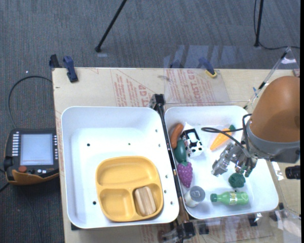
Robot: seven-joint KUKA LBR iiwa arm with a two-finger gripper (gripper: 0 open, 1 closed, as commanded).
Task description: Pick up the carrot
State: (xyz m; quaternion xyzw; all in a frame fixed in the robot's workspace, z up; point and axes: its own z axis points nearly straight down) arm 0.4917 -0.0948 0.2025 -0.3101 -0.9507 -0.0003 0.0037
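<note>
Carrot [220,138] sits in the upper middle of the right bin [263,199], orange and wedge-like, lying at a slant with its green top pointing toward the upper right. Just below and to the right of it hangs the gripper [232,162], a grey metal cluster under the arm's big orange band [278,110] at the right edge of the frame. Whether it is clenched or released, I cannot tell from this angle, and nothing is seen held in it. Carrot and gripper are near each other but apart.

Around them in the same bin: a small dark green lump [237,179] right under the gripper, a green bottle [230,198] lying on its side at lower right, a grey-capped jar [195,195] beside it, purple grapes [185,173], and a black-and-white cow toy [194,145] near the bin's upper left.

Over in the left bin [78,135], a yellow divided plate [129,186] carries a tan bread-like piece [145,200] in its lower right compartment.
</note>
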